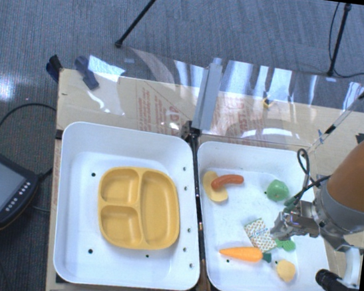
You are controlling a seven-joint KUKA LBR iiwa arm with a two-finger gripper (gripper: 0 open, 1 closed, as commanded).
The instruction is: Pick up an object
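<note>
In the camera view the right-hand bin [212,179] is the landmark; everything worth picking lies inside it, while the yellow divided plate [138,206] sits in the bin to its left. The gripper [284,231] hangs low over the right-hand bin's right half, just beside a small patterned packet [260,234] and touching or nearly touching a green piece [286,244] at its tip; whether the fingers are spread or closed I cannot tell, since the wrist hides them. Towards the bin's front wall lie a carrot [242,253] and a pale yellow lump [285,270]; near its back-left corner lie a sausage [228,179] across a tan slice [215,190]; a green round object [277,189] rests near its back-right. The likeliest target seems the packet or the green piece; to do this well, I judge the arm should centre on one item alone, descend straight, keep clear of the carrot, and lift only once the grip is firm.
</note>
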